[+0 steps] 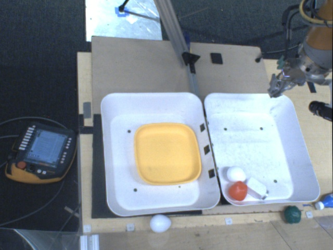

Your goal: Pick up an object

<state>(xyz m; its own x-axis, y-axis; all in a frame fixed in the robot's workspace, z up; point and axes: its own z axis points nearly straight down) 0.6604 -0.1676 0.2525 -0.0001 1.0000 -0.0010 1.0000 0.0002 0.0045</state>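
In the right bin (260, 113) three small things cluster at the front edge: a white ball (236, 174), a red ball (238, 191) just below it, and a white block (256, 187) to their right. A yellow square plate (167, 153) lies in the middle of the left bin (117, 139). My gripper (276, 87) hangs over the far right corner of the right bin, well away from the cluster, with nothing visible between its fingers.
A white egg-shaped object (160, 223) lies on the bench in front of the left bin. A dark green ball (292, 214) rests off the right bin's front corner. A pendant controller (40, 154) lies at the left. A slanted metal pole (174, 25) rises behind the bins.
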